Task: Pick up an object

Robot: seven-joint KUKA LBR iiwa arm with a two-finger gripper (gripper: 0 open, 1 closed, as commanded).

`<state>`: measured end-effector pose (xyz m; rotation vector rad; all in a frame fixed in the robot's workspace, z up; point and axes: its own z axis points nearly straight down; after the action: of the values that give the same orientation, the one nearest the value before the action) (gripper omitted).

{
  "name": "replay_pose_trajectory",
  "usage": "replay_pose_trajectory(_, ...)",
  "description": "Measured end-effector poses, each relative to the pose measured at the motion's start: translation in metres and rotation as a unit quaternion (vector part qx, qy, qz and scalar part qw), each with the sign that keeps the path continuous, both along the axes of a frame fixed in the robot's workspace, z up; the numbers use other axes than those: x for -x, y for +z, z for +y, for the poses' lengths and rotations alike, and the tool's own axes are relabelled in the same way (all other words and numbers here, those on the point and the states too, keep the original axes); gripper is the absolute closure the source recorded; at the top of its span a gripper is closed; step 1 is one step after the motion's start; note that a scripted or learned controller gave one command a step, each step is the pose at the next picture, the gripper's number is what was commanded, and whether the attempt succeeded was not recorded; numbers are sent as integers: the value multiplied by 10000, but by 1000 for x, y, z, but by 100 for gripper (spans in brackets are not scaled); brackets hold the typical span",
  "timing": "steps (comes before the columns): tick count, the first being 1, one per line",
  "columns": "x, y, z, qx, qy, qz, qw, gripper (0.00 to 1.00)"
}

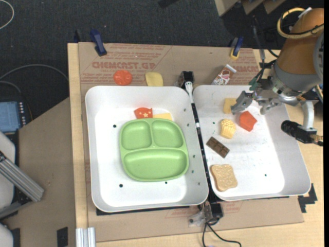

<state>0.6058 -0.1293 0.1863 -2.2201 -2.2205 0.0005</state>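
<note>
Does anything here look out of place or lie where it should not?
Yes. Three small things lie outside the bins, on the board behind them: a round orange piece, a pale yellow piece and a small packet. Also, a red block and a yellow piece sit half under the green plate's far edge.

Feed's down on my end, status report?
End effector low over right white bin. Nothing seen in grasp. Red block and yellow chunk beside it. No obstruction.
</note>
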Motion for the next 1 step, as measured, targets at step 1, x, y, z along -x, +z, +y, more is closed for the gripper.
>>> replay_pose_trajectory(1,27,-104,-50,1,-28,50,10000,0)
